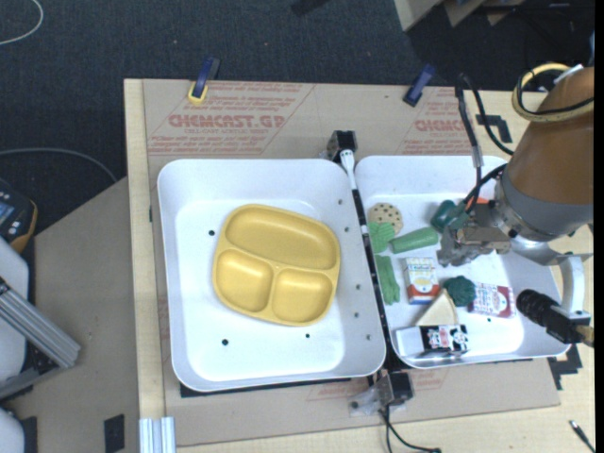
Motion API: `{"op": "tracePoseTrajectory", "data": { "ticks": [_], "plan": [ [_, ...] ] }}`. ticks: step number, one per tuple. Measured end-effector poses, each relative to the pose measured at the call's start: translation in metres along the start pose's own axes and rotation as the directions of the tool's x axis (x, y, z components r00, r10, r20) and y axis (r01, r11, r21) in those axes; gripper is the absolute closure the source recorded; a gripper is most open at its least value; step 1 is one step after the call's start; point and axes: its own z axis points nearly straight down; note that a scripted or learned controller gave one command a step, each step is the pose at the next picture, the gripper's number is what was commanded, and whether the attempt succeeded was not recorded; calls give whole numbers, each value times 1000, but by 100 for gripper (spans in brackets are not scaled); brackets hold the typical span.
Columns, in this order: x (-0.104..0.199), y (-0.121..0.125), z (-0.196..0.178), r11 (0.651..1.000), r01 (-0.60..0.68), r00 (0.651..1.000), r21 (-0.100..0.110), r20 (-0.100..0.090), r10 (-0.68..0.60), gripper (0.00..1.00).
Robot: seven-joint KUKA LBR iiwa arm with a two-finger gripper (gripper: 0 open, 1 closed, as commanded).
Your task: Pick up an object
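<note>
Jaws (460, 245): low over right bin (538, 347), above green items (415, 241); whether released or clenched cannot be told. Left bin (179, 253): yellow divided tray (276, 264). Right bin also: cookie (385, 217), small cartons (422, 279).

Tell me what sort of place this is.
Probably a robotics lab set up for grasping trials. Two white bins sit on a board: the left bin holds a yellow divided tray, the right bin toy food. The arm hangs over it, and cables run across the dark floor.
</note>
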Motion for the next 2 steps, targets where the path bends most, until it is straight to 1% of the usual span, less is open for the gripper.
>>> {"op": "tracePoseTrajectory", "data": {
  "ticks": [1, 2],
  "plan": [
    [3, 11, 13, 1000, -2, 1000, 1, 1, 2, 100],
    [7, -7, 4, 1000, -3, 1000, 0, 0, 3, 100]
  ]
}}
